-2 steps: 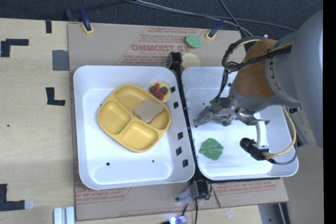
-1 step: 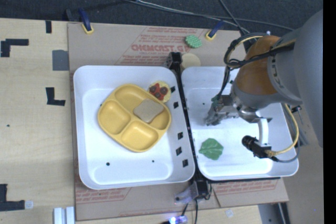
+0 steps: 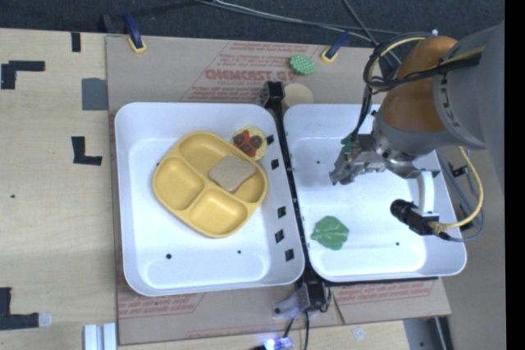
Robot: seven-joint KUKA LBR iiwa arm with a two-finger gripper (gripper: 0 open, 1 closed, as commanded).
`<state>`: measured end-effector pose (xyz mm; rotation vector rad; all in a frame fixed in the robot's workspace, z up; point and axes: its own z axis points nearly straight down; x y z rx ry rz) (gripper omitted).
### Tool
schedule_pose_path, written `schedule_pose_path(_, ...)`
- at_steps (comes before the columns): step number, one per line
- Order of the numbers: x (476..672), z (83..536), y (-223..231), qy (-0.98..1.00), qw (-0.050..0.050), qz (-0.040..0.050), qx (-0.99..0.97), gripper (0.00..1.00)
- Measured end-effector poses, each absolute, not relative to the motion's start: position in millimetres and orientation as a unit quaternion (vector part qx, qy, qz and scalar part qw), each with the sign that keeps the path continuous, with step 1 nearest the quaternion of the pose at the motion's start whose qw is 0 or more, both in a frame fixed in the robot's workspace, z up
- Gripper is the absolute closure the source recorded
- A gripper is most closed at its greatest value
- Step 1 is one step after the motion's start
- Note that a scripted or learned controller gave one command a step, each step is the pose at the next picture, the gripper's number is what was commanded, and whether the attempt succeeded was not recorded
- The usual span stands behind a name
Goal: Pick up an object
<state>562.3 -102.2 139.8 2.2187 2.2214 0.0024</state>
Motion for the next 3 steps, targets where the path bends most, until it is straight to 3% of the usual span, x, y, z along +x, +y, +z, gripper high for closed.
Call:
schedule_pose_path(2, 558.2, 219.9, -93.1, 0.708, 0.001, 0.0007, 0.707, 1.00)
schedule_pose_path(3, 544.0, 210.6, -37.1, 0.709, -0.001, -0.0005, 0.705, 1.00)
